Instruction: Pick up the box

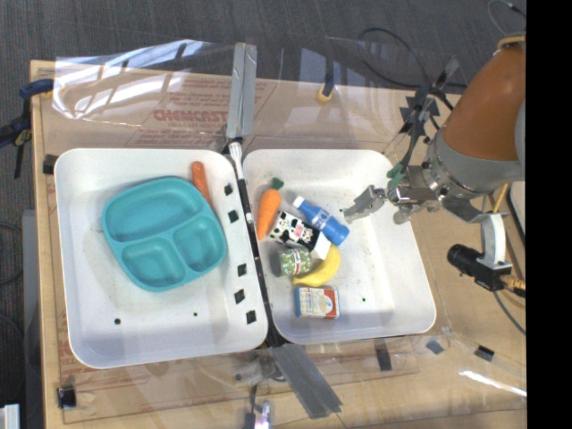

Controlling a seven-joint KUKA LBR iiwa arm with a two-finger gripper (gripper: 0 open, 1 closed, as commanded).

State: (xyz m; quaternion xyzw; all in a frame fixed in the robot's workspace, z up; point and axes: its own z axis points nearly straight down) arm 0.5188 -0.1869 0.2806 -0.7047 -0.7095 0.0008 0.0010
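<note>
So far nothing of the job is done, as I judge it: the box [316, 302] lies flat on the floor of the right bin [393, 280], near its front wall, with nothing of mine touching it. My gripper [365, 203] hangs over the upper right part of that same bin, well apart from the box and off to its far right side; I cannot tell from this slant whether it is spread or pressed together, and I see nothing caught in it. Between me and the box sits a small heap: a banana [322, 268] just beyond the box's top edge, a green can [293, 262] beside the banana, a black-and-white carton [295, 229], a blue bottle [323, 221] lying aslant, and a carrot [267, 213] by the bin's left wall. The left bin [80, 320] bears a teal divided plate [164, 232] and a second carrot [200, 180] near the divider. What is left, then, is all of it: bring my wrist forward and toward the front of the bin, come down over the box without nudging the banana, which lies very near it, close on it, and lift. That closeness looks to me the main risk.
</note>
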